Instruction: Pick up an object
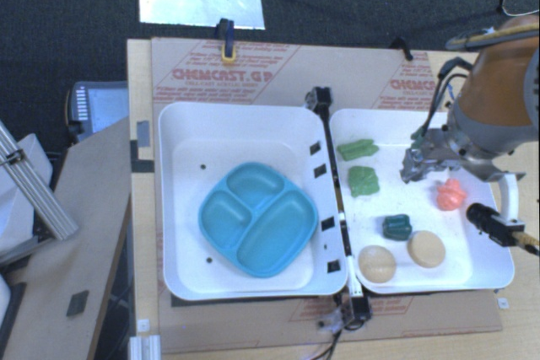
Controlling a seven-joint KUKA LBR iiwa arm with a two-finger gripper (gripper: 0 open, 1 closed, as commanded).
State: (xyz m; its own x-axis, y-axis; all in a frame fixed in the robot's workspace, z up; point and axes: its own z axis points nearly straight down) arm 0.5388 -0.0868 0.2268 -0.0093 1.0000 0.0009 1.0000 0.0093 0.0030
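Note:
My gripper [413, 167] hangs over the right bin [396, 120], near its middle, with nothing visibly between its fingers. To its left lie two green pieces, one long [357, 149] and one blocky [364, 180]. A pink object [450, 195] lies just right of the gripper. Below it sit a dark teal object [396, 226] and two tan round pieces, one at the front [377, 263] and one further right [427, 249].
The left bin [181, 181] holds a blue divided plate [257, 217]. A black divider rail [331, 181] runs between the two bins. The arm comes in from the right over the right bin's far corner.

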